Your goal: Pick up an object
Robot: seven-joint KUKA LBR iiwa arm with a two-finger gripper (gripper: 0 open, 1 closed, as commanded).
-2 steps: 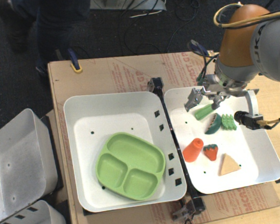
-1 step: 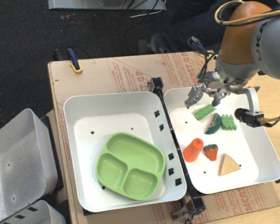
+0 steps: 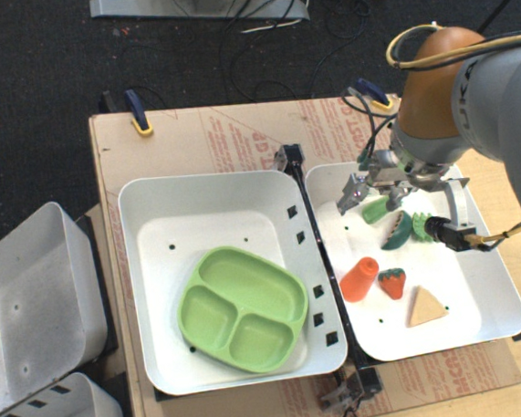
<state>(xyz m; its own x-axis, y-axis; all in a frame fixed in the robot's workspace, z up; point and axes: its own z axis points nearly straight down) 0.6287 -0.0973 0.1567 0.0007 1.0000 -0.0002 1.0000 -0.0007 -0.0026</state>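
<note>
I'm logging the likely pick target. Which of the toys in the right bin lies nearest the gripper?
The light green toy, right under the gripper at the bin's far end. The orange cup, strawberry and tan wedge lie nearer the front.

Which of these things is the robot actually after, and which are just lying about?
Part of the job, in the right bin by the gripper:
- green piece
- dark green piece
- orange cup
- strawberry
- tan wedge

Just lying about:
- green divided plate in the left bin
- clamps
- floor cables
</note>
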